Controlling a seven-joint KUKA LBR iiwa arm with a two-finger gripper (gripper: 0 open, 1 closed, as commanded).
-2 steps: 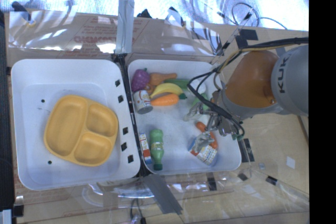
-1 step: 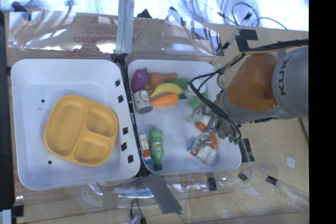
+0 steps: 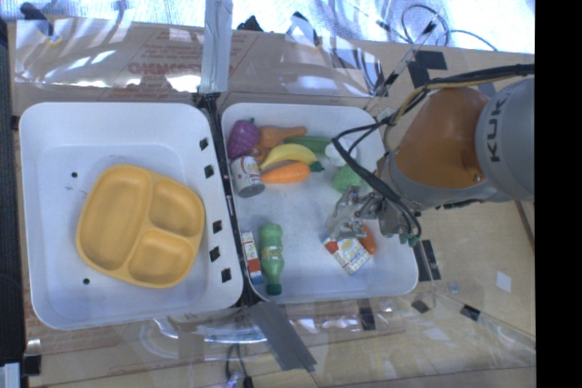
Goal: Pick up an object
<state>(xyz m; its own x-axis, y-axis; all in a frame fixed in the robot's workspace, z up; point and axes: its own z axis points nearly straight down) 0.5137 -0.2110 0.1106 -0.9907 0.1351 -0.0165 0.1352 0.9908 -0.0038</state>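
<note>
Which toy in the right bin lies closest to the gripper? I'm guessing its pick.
The small red-and-white carton, right beneath the gripper. The bottle, can and fruit lie farther left or toward the far wall.

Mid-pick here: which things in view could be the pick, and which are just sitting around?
Pick candidates, right bin: carton under the gripper, green bottle, can, banana, carrot, grapes.

Lying about: yellow tray in the left bin, cables behind.

Yellow divided tray (image 3: 139, 225) in the left white bin (image 3: 36, 195).
</note>
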